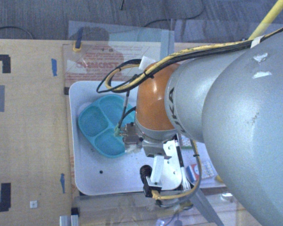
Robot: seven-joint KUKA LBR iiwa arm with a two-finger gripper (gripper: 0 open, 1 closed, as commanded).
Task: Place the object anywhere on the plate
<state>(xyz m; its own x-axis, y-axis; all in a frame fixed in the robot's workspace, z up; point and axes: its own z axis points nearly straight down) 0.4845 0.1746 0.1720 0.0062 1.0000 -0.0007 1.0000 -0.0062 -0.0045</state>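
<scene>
From my remote station I log one white bin (pixel 87 173) on the wooden table (pixel 28 126), holding a teal divided plate (pixel 101 124) in its upper left part. The grey arm (pixel 217 112) with its orange band (pixel 153 100) covers the bin's right side, its wrist at the plate's right edge. I cannot locate the claw, nor the object to be placed.
</scene>
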